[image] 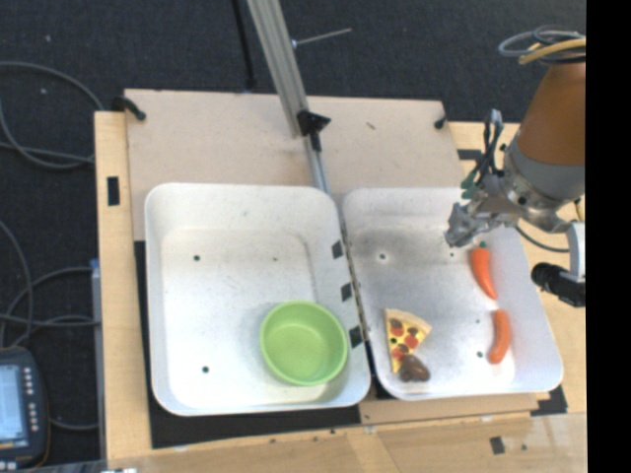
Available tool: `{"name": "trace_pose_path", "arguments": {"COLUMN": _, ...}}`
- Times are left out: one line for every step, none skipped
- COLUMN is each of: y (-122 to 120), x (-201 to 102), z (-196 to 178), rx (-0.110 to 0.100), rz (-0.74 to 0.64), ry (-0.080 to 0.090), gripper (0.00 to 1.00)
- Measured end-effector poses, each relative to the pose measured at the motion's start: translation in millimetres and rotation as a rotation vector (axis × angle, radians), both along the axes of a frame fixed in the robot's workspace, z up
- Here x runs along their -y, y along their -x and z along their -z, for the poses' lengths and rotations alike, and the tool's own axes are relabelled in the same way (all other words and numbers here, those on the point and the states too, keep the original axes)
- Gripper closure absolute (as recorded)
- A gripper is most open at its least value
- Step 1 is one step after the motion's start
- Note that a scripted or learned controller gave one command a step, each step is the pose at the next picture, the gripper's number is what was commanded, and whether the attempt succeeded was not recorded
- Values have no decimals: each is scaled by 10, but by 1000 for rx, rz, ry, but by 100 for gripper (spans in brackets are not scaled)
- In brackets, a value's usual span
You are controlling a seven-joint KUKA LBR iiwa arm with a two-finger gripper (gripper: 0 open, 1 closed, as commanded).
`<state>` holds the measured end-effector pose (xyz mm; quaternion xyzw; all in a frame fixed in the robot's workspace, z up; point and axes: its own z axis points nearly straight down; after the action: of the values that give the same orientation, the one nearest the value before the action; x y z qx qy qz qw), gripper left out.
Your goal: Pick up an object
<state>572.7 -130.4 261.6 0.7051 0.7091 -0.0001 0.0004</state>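
Two shallow white bins sit side by side on a pale wooden bench. The left bin (pixel 197 264) holds a lime-green bowl (pixel 304 341) near its front right corner, upright and open to the camera. The right bin (pixel 394 235) carries three small toy foods: a slice of pizza (pixel 405 341) lying flat near the front left, its lower tip darkened by something brown that is too small to identify; an orange carrot-like piece (pixel 482 271) toward the right side; and, just in front of it but apart, an orange-red sausage-like piece (pixel 500 336) close to the right rim. The arm (pixel 552 126) enters from the right, its orange band and grey wrist partly cut off by the edge of the view. The gripper (pixel 461 230) hangs over the right bin, its tip just beside the upper end of the carrot-like piece; whether it touches that piece cannot be told. The pincer is a small grey mass seen from above, blurred, and how far it is spread cannot be made out, nor whether anything is in its grasp. A slanted aluminium rail (pixel 281 57) crosses the back of the bench, its foot near the gap between the bins.
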Motion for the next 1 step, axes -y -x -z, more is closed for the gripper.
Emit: {"name": "trace_pose_path", "arguments": {"y": -169, "x": -441, "z": 127, "rx": -2, "rz": 0, "ry": 0, "gripper": 100}}
